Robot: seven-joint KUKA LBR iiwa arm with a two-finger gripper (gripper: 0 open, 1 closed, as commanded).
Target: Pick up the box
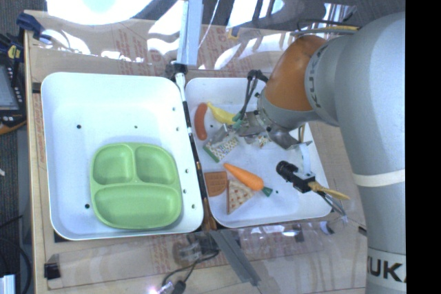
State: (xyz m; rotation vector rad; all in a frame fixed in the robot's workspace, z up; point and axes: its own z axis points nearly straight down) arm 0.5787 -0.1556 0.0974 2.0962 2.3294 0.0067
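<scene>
- Target: small flat box with green-and-white print, probably cardboard. It lies tilted in the left half of the right shallow white bin, near the bin's left wall.
- Gripper: low over the bin, just to the right of the box and slightly above it in the view. Cannot tell whether it is apart or together, as the wrist hides it. Nothing is visibly held.
- Handling (judgement): light and stiff enough to pinch, but thin walls may dent under a hard squeeze. The printed faces look smooth, so it could slip. It lies flat, so take it across the narrow width, by the two long edges.
- Neighbours: yellow toy banana just above the box, close or touching, cannot tell which. Red-orange sausage-shaped toy up-left, by the wall. Orange toy carrot with green top just below. Brown square tile and tan cracker-like wedge further down.
- Room: tight on the left, with wall and sausage, and cluttered above and below. The bare floor is to the right of the carrot. A straight vertical lift looks the safest way out.
- Left shallow white bin holds a green divided plastic plate, well apart from the work.
</scene>
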